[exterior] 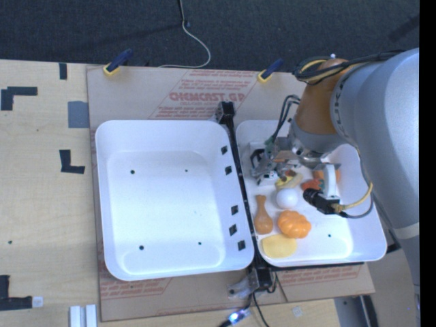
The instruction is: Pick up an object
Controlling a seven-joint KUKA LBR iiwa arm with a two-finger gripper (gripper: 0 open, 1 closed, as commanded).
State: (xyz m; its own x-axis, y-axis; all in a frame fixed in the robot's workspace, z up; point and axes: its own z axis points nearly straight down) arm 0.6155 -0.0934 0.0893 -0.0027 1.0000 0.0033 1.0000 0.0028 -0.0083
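Note:
My gripper (267,169) is low in the right bin (340,247), near its left wall, reaching in from the right. Just in front of it lie a white ball (287,198), an orange pumpkin-like piece (293,224), a tan bottle-shaped piece (261,216) and a pale yellow piece (279,245). A small red and yellow item (291,178) sits beside the fingers, and another red piece (313,183) lies to its right. The wrist hides the tips, so nothing can be seen held between them.
The left bin (163,196) lies beside the right one, with a black divider clip strip (231,176) between them. Both bins rest on a cardboard sheet (197,94) held by blue clamps. My arm's grey bulk (388,128) covers the right side.

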